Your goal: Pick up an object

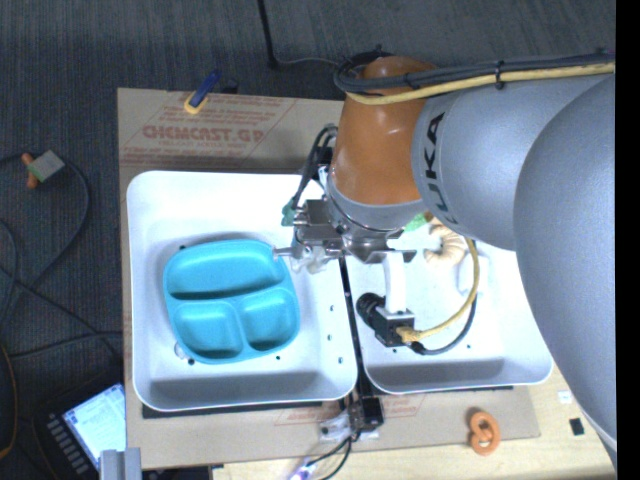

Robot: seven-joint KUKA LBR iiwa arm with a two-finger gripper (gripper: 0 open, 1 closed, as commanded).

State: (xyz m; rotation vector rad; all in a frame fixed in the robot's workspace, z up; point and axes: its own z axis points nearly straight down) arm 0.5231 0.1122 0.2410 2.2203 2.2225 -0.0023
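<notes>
Lying in the left bin point(140, 268), the blue tray point(232, 300) has its long side running left to right and sits just left of the gripper point(318, 251), though whether the jaws are apart or together I cannot tell.

Divided tray point(232, 300) in left bin point(150, 268); arm point(480, 168) over right bin point(510, 368).

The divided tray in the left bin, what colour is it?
Light blue; the tray shows clearly in the camera view.
</notes>
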